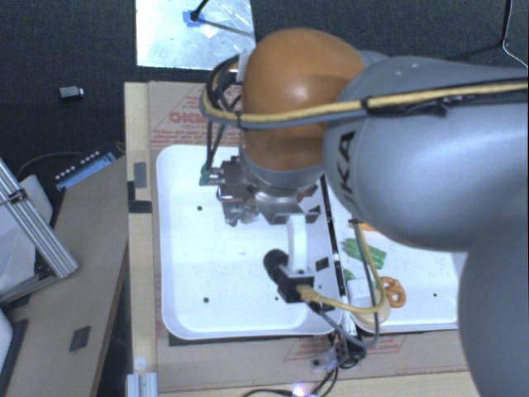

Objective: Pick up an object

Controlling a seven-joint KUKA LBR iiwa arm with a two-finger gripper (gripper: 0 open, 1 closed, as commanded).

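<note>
Grey arm [430, 155] holds gripper [240, 208], grip unreadable, over left bin [190, 246]; green strip [368, 253] in right bin [430, 306] slants toward lower right

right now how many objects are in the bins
2, both in the right bin: a green piece, and an orange pretzel beside it. The arm may hide more.

We count 2 white bins, left bin [192, 308] & right bin [431, 300]; 1 green strip-like obj [369, 254]; 1 orange pretzel-shaped obj [393, 292]; 1 grey robot arm [430, 155].

Partial red print "CHEM" on cardboard sheet [169, 98]
</note>
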